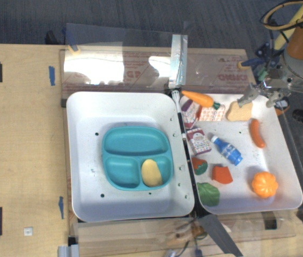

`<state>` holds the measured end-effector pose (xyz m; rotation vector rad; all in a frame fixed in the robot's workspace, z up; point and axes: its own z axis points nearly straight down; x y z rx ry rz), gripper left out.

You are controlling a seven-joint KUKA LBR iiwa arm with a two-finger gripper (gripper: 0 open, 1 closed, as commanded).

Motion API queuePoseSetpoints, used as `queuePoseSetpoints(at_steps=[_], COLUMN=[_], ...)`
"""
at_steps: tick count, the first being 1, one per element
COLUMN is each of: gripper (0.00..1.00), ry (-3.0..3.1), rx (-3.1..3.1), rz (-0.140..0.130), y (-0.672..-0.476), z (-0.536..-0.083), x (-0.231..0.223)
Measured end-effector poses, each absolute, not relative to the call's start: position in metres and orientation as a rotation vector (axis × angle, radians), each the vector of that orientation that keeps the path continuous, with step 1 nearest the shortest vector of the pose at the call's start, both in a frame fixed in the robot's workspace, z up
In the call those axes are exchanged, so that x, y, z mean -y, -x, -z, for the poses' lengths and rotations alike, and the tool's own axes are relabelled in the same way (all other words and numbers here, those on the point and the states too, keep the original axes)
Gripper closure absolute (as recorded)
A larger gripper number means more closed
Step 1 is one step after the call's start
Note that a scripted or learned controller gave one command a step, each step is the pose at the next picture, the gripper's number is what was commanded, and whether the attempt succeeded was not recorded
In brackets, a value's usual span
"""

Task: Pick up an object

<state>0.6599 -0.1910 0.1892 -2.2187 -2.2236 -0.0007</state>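
A green plastic pepper (pixel 209 193) lies at the right bin's (pixel 290 159) six o'clock edge, a small orange pumpkin (pixel 264 184) at four. At one o'clock the gripper (pixel 260 93) hovers beside a tan bread slice (pixel 239 112), fingers released, grasping nothing.

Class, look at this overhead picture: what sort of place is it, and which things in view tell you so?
Probably a robotics lab bench set up for pick-up trials. A robot arm reaches over two white bins, the right bin holds toy food such as a carrot, and blue tape marks sit on the wooden bench.
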Motion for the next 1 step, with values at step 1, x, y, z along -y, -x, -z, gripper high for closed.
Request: queuePoseSetpoints(at_steps=[1], gripper=[0.00], ry=[1.969], rx=[2.445], rz=[-0.005], y=[-0.6656], z=[-0.1022], x=[0.1617])
